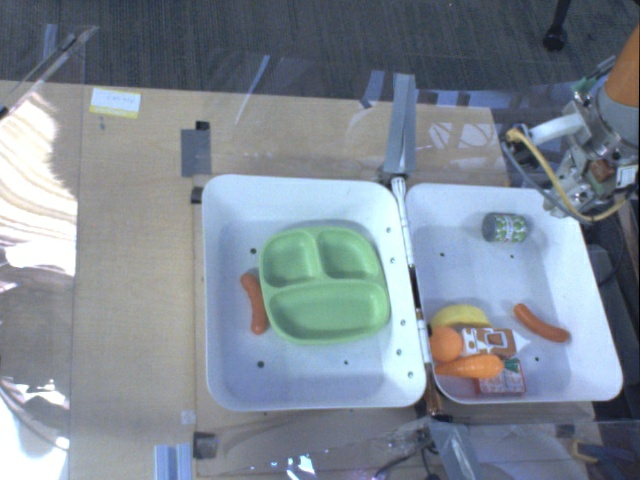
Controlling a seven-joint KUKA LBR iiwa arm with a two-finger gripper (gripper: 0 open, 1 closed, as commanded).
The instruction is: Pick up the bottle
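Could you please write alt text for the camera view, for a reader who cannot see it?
The gripper hangs above the right bin's far right corner, apart from the small bottle lying near the bin's far wall. Toy foods cluster at its near left corner; the left bin holds a green divided plate.

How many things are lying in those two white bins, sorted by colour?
Green: 2, the divided plate and the bottle
Orange or red: 5, sausage, sausage, orange, carrot, carton
Yellow: 1, lemon
Total: 8
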